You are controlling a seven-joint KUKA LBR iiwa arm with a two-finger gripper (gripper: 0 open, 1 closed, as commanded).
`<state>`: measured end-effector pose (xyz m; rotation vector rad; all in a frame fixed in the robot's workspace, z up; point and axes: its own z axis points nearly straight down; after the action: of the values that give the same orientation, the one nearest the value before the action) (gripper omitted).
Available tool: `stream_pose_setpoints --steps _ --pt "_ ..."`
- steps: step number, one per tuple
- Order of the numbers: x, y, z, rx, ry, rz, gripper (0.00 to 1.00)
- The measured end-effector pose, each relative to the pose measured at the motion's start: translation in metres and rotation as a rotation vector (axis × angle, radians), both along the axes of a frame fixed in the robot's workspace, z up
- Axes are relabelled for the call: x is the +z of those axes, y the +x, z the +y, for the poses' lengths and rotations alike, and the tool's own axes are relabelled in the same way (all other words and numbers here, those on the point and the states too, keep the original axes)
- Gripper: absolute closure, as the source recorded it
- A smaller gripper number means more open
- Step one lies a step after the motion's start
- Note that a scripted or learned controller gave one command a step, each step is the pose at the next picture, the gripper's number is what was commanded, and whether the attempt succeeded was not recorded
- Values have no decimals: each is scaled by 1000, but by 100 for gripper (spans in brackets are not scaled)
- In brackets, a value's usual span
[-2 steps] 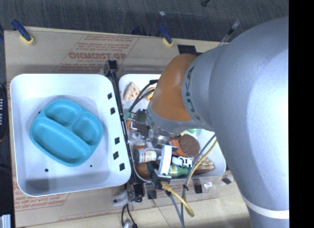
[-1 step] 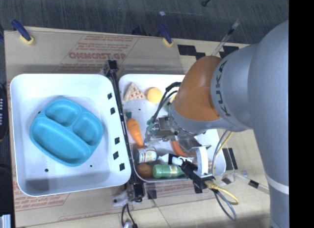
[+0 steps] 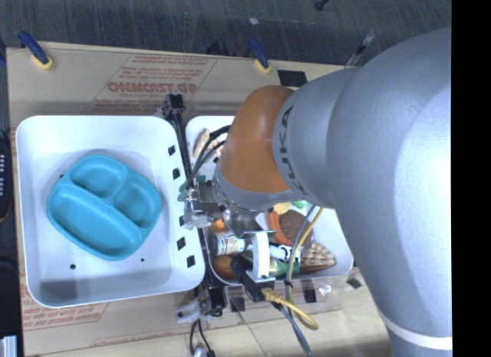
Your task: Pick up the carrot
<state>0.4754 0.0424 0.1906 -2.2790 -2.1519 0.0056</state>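
I see two shallow white plastic bins side by side on a brown cardboard sheet [image 3: 115,79]. The left white bin [image 3: 31,217] lies well off to the view's left of the gripper [image 3: 205,213] and holds one thing: a rounded light-blue plastic plate with three compartments [image 3: 103,206], lying flat near the bin's middle.

The right white bin [image 3: 337,259] is directly under the gripper and mostly covered by the grey arm with its orange band [image 3: 257,144]. Past the gripper on the view's right I make out a tan waffle-patterned cone [image 3: 318,256] and a round dark-brown piece [image 3: 291,226] above it. Just below the gripper lies a small bottle-like object with a pale label [image 3: 232,246]; its label is too small to read.

The cardboard carries red print above the bins; I read "CHEMCAST GP" up and to the left of the gripper, and the smaller lines are blurred. Dark letters on the arm's grey casing are partly cut off.

A small orange patch, which I take for the orange carrot [image 3: 219,226], sits just beside the gripper on its lower right, inside the right bin. So little of it shows that I cannot tell its long axis or which way it points.

I cannot tell whether the gripper is open or closed
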Motion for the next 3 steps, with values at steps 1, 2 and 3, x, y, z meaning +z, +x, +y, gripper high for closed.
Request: stream_pose_setpoints --steps 1,2,3 --pt "55 1 -114 -158 -4 -3 100" --pt "26 20 -6 -134 -1 4 100" --pt "-1 0 -4 -94 -4 4 100"
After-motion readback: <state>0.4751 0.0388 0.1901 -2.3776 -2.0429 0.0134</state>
